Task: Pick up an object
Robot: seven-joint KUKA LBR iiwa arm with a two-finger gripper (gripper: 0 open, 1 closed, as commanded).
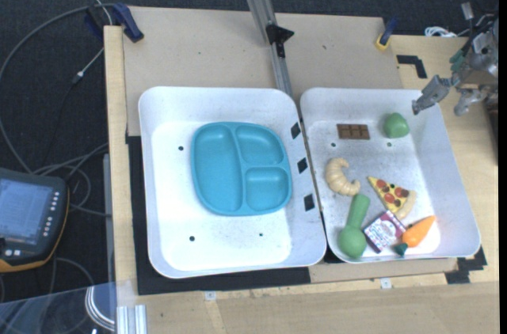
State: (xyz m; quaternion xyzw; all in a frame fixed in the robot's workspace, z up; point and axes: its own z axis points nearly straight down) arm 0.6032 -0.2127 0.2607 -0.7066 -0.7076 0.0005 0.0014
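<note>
We see the gripper [446,93] hanging over the right bin [451,166] at its two o'clock corner, fingers spread apart with nothing between them. The nearest object, a green apple [395,125], lies just beside it toward eight o'clock, with a chocolate bar [353,132] at the apple's nine o'clock. Lower down sit a croissant [342,176], a pizza slice [394,196], a green cucumber [355,227], a purple packet [383,232] and a carrot [417,231]. The left bin [162,190] holds a blue divided plate [240,167].
</note>
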